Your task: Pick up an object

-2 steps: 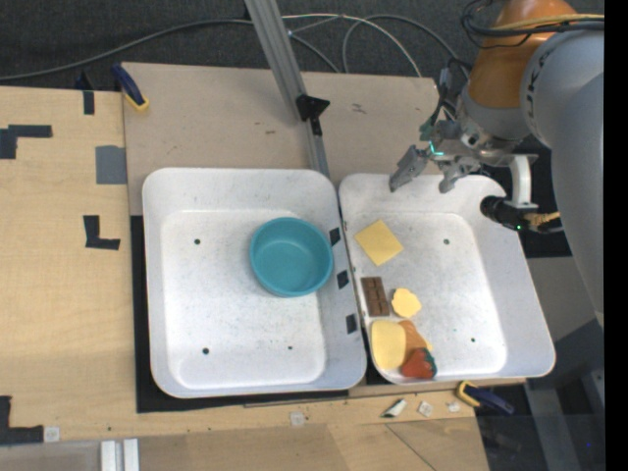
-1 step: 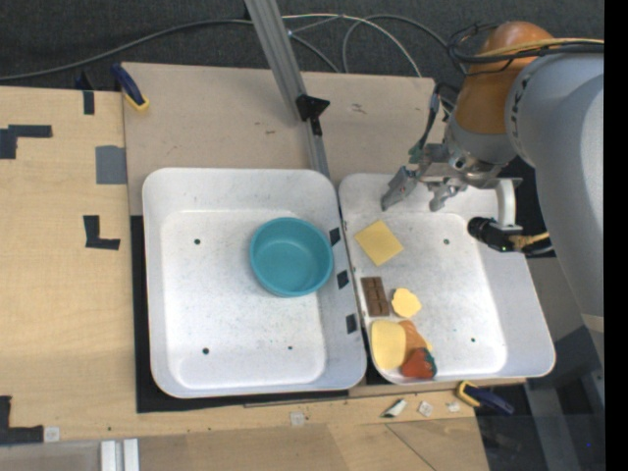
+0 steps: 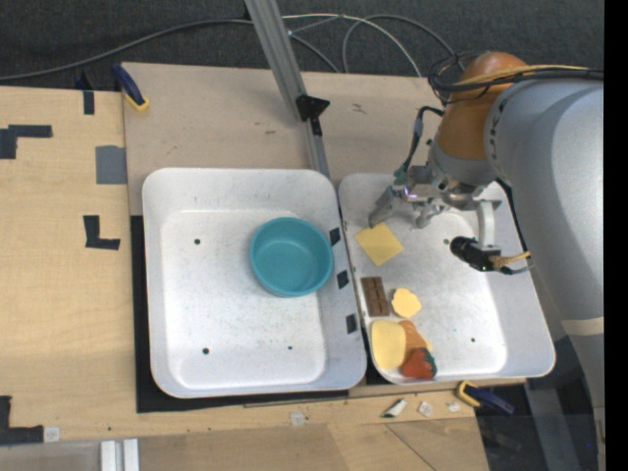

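My gripper [image 3: 404, 210] hangs over the back left part of the right bin [image 3: 491, 314]. Its two fingers are spread open and hold nothing. Just in front of it, a flat yellow square [image 3: 380, 244] lies on the bin floor. Along the bin's left wall sit a small brown block [image 3: 372, 294], a small round yellow piece [image 3: 406, 303], a larger pale yellow piece [image 3: 388, 341] and an orange-red piece [image 3: 420, 360]. A teal bowl [image 3: 290, 255] stands upright in the middle of the left bin [image 3: 186, 292].
The grey arm [image 3: 549, 165] covers the right bin's back right corner. A black fitting with a cable [image 3: 478, 253] sticks out over the bin's right half. A slanted metal post [image 3: 285, 57] rises behind the bins. Clips lie on the bench edges.
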`<state>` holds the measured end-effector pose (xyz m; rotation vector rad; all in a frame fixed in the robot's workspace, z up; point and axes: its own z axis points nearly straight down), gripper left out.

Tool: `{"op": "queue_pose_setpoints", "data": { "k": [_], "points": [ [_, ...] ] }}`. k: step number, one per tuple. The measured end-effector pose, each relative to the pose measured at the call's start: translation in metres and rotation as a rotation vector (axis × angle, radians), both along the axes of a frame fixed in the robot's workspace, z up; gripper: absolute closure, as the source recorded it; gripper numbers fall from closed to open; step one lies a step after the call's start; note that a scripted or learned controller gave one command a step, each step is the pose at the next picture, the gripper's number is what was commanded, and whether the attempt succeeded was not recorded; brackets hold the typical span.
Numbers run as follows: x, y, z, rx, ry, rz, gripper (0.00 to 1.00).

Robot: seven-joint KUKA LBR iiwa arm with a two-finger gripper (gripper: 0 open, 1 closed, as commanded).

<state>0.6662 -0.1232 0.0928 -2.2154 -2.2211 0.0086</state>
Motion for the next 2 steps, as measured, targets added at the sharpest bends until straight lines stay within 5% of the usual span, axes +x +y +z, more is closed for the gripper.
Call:
{"op": "queue_pose_setpoints", "data": {
  "k": [1,2],
  "points": [
    [0.002,0.001,0.014,0.000,-0.005,0.002,1.00],
    [0.001,-0.004,0.076,0.000,-0.012,-0.002,1.00]
  ]
}}
